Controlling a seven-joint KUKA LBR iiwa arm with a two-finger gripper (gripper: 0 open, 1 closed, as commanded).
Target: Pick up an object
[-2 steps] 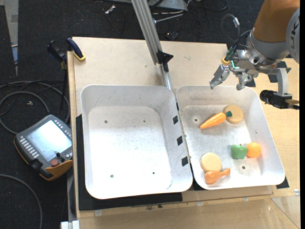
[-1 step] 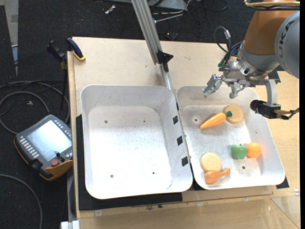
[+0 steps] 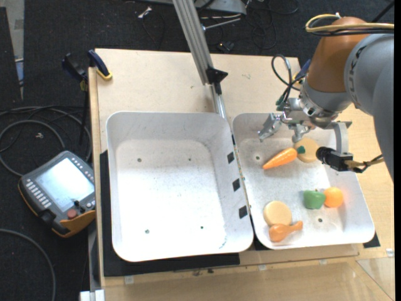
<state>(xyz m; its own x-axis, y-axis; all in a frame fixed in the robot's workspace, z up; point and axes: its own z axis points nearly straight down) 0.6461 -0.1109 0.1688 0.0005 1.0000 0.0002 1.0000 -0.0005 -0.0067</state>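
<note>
Bench (image 3: 156,80), one, pale wood, bearing two shallow white bins side by side; left bin (image 3: 125,130), one, the larger, its floor bare white with a few small dark dots; right bin (image 3: 357,221), one, holding all five loose objects.

Arm (image 3: 369,61), one, grey with an orange band above the wrist, reaching in over the far right corner of the right bin; gripper (image 3: 285,127), one, metal, hanging over the far edge of the right bin, its fingers spread apart with nothing between them.

Objects in the right bin, five counted: carrot (image 3: 280,158), one, orange, lying at a slant near the far edge, just below the gripper and apart from it; beige round piece (image 3: 307,150), one, touching the carrot's thick end; cream round piece (image 3: 277,212), one, near the near edge; orange drumstick-shaped piece (image 3: 285,230), one, just beside the cream piece at the near edge; green piece (image 3: 314,199) and small orange ball (image 3: 334,197), one each, touching, towards the right edge.

Teach pendant (image 3: 57,193), one, on the floor left of the bench.
</note>
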